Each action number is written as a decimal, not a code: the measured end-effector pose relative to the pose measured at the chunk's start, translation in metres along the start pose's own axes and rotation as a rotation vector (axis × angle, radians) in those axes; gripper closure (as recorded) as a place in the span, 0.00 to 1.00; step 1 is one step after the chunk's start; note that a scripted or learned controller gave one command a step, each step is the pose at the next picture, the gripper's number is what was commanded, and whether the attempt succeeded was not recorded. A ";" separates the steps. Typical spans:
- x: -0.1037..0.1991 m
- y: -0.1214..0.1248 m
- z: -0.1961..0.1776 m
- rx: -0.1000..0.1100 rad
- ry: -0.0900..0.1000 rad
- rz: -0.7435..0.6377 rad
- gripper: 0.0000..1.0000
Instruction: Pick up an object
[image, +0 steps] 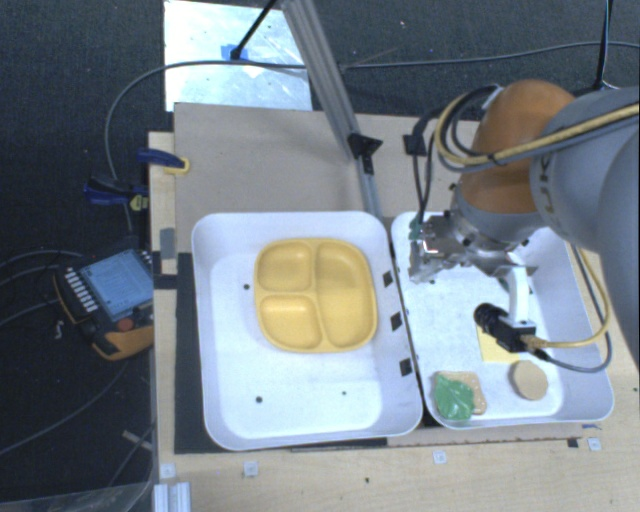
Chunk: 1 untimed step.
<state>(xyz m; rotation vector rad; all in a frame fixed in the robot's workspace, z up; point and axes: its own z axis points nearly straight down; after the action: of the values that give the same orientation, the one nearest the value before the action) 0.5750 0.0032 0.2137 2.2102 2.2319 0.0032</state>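
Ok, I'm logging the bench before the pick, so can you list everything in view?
shallow white left bin: one, white, left half of the bench
shallow white right bin: one, white, beside it
yellow divided plastic plate: one, yellow, middle of the left bin
green lump on a tan slab: one, green on tan, right bin, bottom left corner
round tan disc: one, tan, right bin, right of the lump
flat yellow square: one, yellow, right bin, above the disc, partly covered
blue clamps: apparently two, blue, bench's left edge
handheld unit with a blue screen: one, left of the bench
grey arm: one, orange band, from the right
gripper: one, metallic, over the right bin's top left corner
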 end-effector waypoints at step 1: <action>0.057 0.014 0.005 -0.001 0.000 0.001 1.00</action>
<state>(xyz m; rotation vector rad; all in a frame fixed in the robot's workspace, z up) 0.5881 0.0607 0.2085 2.2107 2.2310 0.0044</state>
